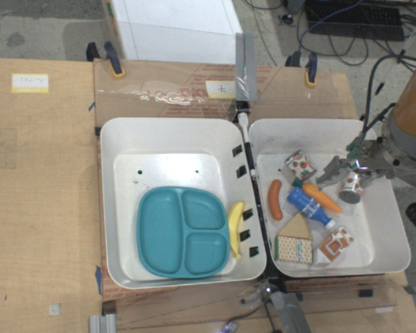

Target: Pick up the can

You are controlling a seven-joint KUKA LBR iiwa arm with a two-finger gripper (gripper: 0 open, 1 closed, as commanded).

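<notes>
The can (351,188), small and silver with red markings, stands in the right bin (395,245) near its right side. My gripper (340,178) reaches in from the right and hangs just over it, open. One grey finger (328,172) slants out to the left of the can; the other finger sits at the can's top, partly hiding it. The can is not clearly between the fingers.
Close by on the can's left are an orange carrot (322,197), a blue bottle (310,207), a strawberry carton (299,164) and a sausage (275,200). Nearer the front lie a cracker box (295,243) and a red-white carton (335,243). The left bin (118,186) holds a teal tray (182,232) and a banana (235,229).
</notes>
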